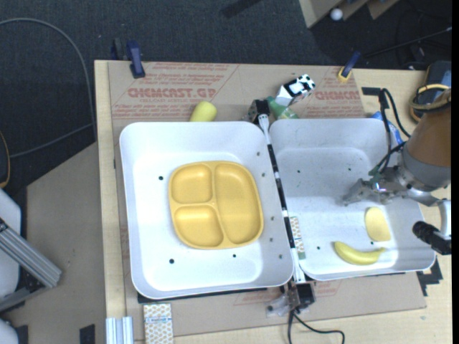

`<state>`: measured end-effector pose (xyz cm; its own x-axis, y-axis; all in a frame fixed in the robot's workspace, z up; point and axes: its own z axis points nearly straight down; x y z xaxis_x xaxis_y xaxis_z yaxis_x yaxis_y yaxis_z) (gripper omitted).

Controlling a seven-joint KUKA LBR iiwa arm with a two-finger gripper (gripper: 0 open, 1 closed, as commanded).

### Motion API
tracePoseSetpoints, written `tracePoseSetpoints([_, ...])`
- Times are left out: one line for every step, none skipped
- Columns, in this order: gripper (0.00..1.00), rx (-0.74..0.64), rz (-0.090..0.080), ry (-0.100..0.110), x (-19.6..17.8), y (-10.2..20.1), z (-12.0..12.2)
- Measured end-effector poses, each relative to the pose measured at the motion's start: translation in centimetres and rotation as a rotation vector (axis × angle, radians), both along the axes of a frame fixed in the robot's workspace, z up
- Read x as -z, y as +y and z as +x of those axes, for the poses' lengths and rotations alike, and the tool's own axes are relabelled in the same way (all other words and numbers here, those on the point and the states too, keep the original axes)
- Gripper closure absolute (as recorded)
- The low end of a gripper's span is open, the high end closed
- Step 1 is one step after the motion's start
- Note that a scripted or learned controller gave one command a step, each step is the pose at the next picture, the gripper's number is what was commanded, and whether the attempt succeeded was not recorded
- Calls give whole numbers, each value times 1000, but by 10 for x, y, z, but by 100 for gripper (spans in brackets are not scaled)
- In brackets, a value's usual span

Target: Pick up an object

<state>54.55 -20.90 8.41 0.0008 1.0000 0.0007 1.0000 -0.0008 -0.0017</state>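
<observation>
Here the gripper [358, 192] is seen with fingers spread, holding nothing; it should be lowered squarely over the lemon [377, 223].

The left bin [143, 192] is largely taken up by a yellow divided plate [215, 204] at its middle; bare floor is left along its near and left margins; the right bin [315, 156] is open across its far and left parts; its near right corner is crowded by a banana [356, 254] and a pale yellow piece [377, 223] just beside it; the arm [427, 153] is hung over the right side, the gripper [356, 193] reaching down just beyond the pale piece; the dividing rims [276, 185] are met between the bins.
</observation>
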Motion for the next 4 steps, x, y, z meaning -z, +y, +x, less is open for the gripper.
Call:
tracePoseSetpoints([0,0,0,0,0,-6,-60])
tracePoseSetpoints([100,2,-2,-4,-11,-6,-58])
tracePoseSetpoints([0,1,-2,-4,-11,-6,-59])
tracePoseSetpoints([100,2,-3,-6,-21,-6,-58])
